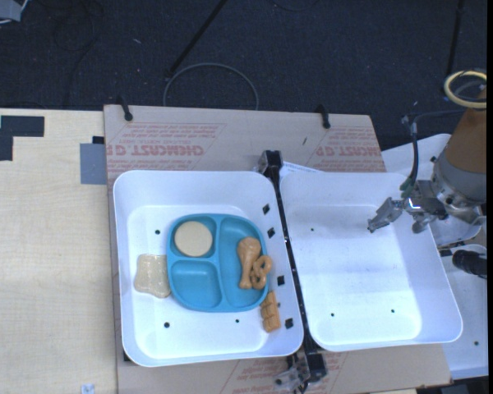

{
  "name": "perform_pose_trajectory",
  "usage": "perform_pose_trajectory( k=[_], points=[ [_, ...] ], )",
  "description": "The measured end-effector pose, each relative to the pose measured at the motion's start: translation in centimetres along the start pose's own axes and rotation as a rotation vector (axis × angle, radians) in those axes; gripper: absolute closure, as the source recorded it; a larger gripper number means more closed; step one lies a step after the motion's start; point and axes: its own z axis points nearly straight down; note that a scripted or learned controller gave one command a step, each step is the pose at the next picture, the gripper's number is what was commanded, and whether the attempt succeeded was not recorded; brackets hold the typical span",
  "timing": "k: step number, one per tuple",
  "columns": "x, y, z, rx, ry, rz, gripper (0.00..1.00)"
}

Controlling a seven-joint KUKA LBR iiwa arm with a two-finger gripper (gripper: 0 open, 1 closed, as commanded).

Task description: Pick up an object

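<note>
The arm [467,150] is reaching in over the right edge of the counter [49,245], its grey metal wrist carrying an orange band above it. The gripper [401,217] is hanging over the upper right part of the right bin [370,261], and its fingers [384,217] are spread apart, grasping nothing; one grey metal finger is pointing out toward the middle of the bin.

The right bin is a shallow white plastic tray with rounded corners and a smooth, slightly glossy floor. The left bin [201,265] is sitting just beside it, the two touching along a black clip strip at the middle of the counter.

In the left bin a blue plate [216,263] is lying flat, a smooth plastic piece with three rounded compartments. A pale round cookie [192,238] is resting in its upper left compartment. A tan, knobbly pretzel-like piece [253,263] is lying in the right compartment. A pale, rough bread slice [153,275] is lying against the plate's left rim, on the bin floor. A small orange-brown lumpy piece [269,312] is sitting just beside the plate's lower right corner.

Brown printed cardboard [230,142] is lying under both bins, toward the far edge of the pale wood-grain counter.
</note>
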Motion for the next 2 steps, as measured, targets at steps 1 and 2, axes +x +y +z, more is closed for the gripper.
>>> perform_pose_trajectory(
  k=[1,2],
  points=[
    [1.0,-0.5,5.8,0.001,0.001,0.000,0.00],
    [1.1,-0.5,10.6,-0.003,-0.001,0.002,0.00]
  ],
)
